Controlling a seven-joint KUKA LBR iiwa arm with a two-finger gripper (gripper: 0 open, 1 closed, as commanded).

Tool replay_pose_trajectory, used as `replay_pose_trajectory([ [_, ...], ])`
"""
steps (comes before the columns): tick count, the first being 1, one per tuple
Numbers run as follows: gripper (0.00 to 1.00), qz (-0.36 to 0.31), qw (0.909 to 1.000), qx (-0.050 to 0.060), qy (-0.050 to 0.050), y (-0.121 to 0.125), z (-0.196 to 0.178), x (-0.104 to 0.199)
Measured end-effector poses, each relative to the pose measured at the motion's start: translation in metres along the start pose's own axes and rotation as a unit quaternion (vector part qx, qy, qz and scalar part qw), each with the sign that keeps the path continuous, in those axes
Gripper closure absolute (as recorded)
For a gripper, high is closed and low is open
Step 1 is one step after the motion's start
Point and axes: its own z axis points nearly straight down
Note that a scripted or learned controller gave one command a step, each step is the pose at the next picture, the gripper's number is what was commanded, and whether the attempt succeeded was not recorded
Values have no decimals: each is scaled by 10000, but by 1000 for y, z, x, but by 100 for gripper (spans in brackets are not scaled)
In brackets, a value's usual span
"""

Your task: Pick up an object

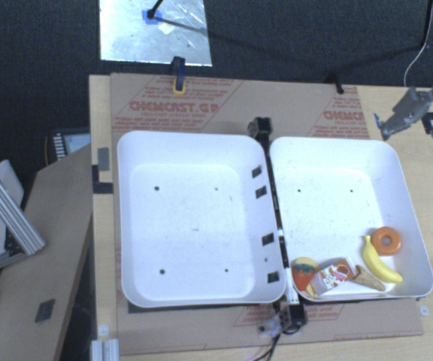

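Toys sat nearest me, at five o'clock in the right bin (pixel 397 171): a banana (pixel 380 262), an orange ring (pixel 386 240), a small packet (pixel 332 276). I picked the banana. It looked light, hard and smooth, so I would grab its middle. My gripper (pixel 401 117) hung at two o'clock, well apart. I could not tell its state.
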Motion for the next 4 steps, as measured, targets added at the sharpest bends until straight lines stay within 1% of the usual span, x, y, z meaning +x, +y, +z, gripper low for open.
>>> replay_pose_trajectory([
  [1, 0, -7, 10000, 4, 3, 2, 1, 48],
  [2, 0, -22, 10000, 4, 7, 19, 1, 121],
  [3, 0, -23, 10000, 3, 8, 43, 1, 194],
  [4, 0, -2, 10000, 14, 6, 22, 1, 218],
])
